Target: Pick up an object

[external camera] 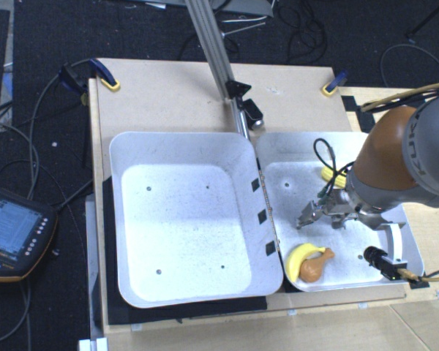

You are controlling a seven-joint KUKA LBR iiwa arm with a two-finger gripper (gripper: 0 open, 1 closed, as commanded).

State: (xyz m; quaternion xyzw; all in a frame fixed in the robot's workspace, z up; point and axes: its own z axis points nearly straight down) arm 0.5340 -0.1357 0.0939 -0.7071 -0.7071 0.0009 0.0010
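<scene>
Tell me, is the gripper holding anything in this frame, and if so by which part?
Nothing shows between the fingers of the gripper. It sits above the right bin floor, apart from the banana and the orange-brown toy nearer the front edge.

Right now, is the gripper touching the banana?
Apart. The camera view shows bare white bin floor between the gripper and the banana lying nearer the right bin's front edge.

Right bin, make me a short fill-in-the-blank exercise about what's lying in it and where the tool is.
1. The banana lies in the ____ bin of the two.
2. Touching the banana lies a chicken drumstick toy coloured ____.
3. The tool hovers ____ the banana in the camera view.
4. The arm wears a band coloured ____.

Missing words: right; orange; above; orange
</scene>
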